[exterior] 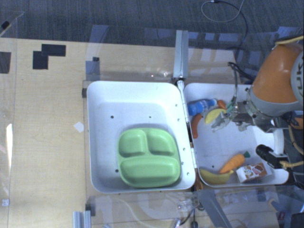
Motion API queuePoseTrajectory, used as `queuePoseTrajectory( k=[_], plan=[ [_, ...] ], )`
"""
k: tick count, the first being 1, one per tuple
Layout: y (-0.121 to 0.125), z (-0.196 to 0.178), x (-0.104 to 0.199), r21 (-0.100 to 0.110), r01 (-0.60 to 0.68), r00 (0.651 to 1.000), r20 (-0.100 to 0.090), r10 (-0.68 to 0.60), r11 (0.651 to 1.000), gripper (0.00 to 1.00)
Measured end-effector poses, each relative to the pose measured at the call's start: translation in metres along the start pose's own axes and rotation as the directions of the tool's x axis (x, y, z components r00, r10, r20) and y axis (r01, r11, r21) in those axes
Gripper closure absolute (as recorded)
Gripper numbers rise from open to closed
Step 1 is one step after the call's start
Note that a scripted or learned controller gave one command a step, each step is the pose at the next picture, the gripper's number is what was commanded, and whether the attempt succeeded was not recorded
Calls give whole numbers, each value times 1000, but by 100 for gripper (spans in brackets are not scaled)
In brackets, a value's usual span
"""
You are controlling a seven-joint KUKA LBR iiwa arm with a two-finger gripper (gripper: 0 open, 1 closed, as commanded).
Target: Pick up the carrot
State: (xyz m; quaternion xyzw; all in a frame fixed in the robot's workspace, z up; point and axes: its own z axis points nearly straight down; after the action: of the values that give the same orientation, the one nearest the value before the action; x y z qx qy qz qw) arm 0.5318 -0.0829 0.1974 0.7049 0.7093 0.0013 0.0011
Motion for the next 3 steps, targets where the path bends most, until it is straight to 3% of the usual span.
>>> queuePoseTrajectory(
  k=[1, 2, 3],
  plan=[
    [-44, 14, 1, 0, -27, 1000, 0, 27, 1000, 0],
    [-42, 106, -35, -8, 44, 999, 2, -44, 999, 0],
    [-41, 108, -78, -11, 94, 996, 4, -94, 996, 0]
  ],
)
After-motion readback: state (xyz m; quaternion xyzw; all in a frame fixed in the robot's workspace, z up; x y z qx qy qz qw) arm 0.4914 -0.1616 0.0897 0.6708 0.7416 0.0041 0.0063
